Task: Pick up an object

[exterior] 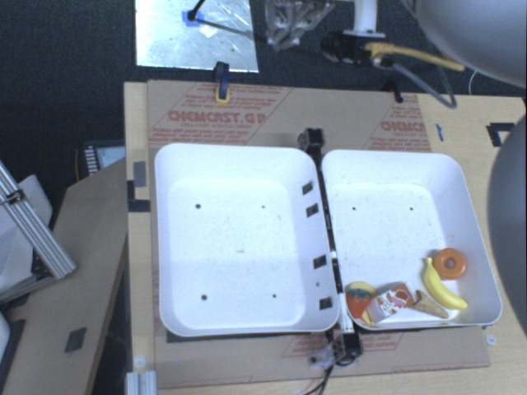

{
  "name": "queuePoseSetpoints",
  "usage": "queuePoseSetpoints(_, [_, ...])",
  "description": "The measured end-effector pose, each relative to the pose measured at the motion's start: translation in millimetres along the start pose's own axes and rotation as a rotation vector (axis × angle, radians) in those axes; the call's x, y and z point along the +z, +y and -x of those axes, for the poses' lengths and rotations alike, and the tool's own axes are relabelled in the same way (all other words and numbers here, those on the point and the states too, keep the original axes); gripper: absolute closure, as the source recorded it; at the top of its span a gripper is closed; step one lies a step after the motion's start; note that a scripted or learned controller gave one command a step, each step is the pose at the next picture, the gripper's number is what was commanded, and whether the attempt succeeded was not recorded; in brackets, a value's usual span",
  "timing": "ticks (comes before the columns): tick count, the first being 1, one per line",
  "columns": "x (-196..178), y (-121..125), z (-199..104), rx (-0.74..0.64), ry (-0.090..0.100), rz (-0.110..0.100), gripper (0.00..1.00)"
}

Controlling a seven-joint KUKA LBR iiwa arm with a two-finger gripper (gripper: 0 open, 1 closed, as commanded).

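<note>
Dark floor around a bench w/ a cardboard sheet [247, 113] under two white bins; a shiny metal plate [195, 21] lies on the floor beyond. Left bin [177, 220] holds nothing pickable. Right bin [461, 196] has all the objs bunched in its near-right corner: banana [443, 286], orange round item [450, 262] touching the banana's top end, a small printed packet [390, 301], a red-orange item [359, 296] against the divider side, and a tan piece [430, 307] just under the banana.

Gripper [292, 19] hangs high at the top, well apart from both bins; can't tell its opening, too blurred.

Judgement: approach phase. Best bet is the banana: most exposed, so come straight down across its narrow width, clear of the bin wall and the neighbours.
</note>
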State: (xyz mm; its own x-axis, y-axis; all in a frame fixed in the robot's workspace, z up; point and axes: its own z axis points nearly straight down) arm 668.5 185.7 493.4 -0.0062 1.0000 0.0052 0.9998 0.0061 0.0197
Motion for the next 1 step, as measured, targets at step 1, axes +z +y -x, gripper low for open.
queuePoseSetpoints(1, [1.5, -47.5, 20.5, 0.005, -0.004, -0.018, 1.0])
